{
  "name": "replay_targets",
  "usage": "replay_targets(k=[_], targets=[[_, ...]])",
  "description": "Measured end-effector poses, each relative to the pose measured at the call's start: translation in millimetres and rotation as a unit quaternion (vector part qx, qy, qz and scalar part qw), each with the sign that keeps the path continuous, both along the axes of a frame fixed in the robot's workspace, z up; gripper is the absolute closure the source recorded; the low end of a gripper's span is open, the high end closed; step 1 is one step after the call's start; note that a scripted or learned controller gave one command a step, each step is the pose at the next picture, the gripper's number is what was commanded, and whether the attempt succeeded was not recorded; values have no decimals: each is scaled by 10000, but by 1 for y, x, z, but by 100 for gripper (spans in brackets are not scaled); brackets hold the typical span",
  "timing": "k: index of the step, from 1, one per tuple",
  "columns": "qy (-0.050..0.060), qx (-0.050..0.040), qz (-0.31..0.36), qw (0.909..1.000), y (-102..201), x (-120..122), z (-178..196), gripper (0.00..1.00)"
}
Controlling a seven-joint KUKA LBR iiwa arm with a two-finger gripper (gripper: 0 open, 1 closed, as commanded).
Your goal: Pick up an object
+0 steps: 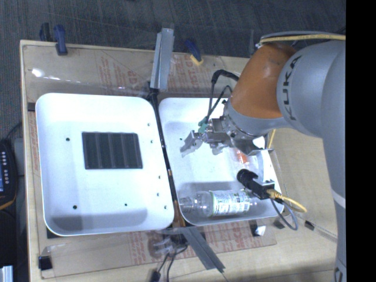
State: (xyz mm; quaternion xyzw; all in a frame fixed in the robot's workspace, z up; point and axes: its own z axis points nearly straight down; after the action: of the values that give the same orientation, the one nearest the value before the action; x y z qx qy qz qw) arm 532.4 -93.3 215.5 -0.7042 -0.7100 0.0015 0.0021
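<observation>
A clear plastic bottle (220, 203) with a printed label lies on its side along the near wall of the right bin (176, 113). A small orange item (239, 156) peeks out from under the arm's wrist near the bin's right wall. My gripper (204, 144) hangs over the middle of the right bin, above bare white floor. Its two grey fingers (189, 141) are spread open with nothing between them. The bottle lies apart from the gripper, toward the near side.
The left bin (53, 116) holds a dark ribbed rectangular panel (111, 150). A black fitting with a yellow cable (256, 184) sticks out over the right bin's near right corner. A grey metal bar (161, 57) stands behind the gap between the bins.
</observation>
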Motion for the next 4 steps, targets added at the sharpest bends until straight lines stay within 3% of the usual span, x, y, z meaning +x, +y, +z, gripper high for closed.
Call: replay_targets(k=[1,2,3,4], targets=[[11,-3,-310,9995,-6,37,-65,0],[-19,-16,-1441,9896,-59,13,-22,0],[-7,-1,-1423,9898,-90,-40,11,0],[3,-1,-1399,9902,-89,-39,20,100]])
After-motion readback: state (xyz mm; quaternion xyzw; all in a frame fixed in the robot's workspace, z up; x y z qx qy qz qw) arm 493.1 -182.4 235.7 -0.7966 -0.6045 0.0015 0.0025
